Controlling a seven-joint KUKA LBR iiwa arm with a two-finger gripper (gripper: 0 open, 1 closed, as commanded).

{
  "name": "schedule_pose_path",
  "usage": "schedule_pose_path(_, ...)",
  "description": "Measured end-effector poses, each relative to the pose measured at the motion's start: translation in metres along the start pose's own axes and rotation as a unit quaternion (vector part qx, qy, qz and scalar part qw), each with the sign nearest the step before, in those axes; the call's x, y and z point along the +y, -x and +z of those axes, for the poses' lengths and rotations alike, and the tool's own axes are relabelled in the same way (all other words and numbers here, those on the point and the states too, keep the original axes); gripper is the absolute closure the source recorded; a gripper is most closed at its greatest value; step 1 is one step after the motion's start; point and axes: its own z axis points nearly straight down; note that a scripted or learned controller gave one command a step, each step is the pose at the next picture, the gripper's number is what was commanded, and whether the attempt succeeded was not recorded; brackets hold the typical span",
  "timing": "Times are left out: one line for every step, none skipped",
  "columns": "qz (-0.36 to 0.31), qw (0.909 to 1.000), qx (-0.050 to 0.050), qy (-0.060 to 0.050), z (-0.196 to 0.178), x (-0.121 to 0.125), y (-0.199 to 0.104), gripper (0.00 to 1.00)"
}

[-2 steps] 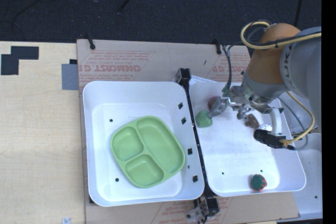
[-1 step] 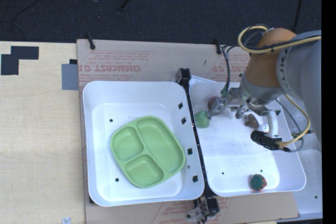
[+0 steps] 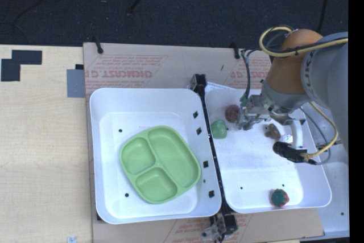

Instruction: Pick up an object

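Objects for picking lie in the right bin point(image 3: 250, 202). A small green rounded object point(image 3: 219, 129) sits at that bin's left wall, just beside the black divider point(image 3: 206, 139) between the two bins; it is near-round, so no long axis can be read. A dark reddish round object point(image 3: 232, 113) lies near the bin's upper edge, just left of the hand point(image 3: 248, 120), again with no clear long axis. A small brownish object point(image 3: 272, 131) lies to the right of the hand, partly hidden by the arm; its shape and heading cannot be told. A green-and-red ball-like object point(image 3: 279, 197) rests near the bin's lower right corner, well apart from the others.

The hand hangs low over the upper part of the right bin, between the reddish and brownish objects. Whether its grip is spread or pressed together cannot be told, and no object is seen held in it. The arm point(image 3: 318, 82) enters from the right, its orange band point(image 3: 296, 65) above the wrist.

The left bin point(image 3: 108, 116) holds a light green divided plate point(image 3: 160, 164) with three compartments, set at a slant. Both bins rest on a cardboard sheet point(image 3: 148, 68) on the desk point(image 3: 40, 151).
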Motion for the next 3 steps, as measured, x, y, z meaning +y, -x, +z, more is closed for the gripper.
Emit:
schedule_pose_path(-0.003,1.0,0.001,-0.002,-0.059,0.001,0.009,1.0)
schedule_pose_path(-0.004,1.0,0.002,-0.002,-0.106,0.001,0.01,1.0)
schedule_pose_path(-0.004,1.0,0.002,-0.005,-0.094,0.001,0.01,1.0)
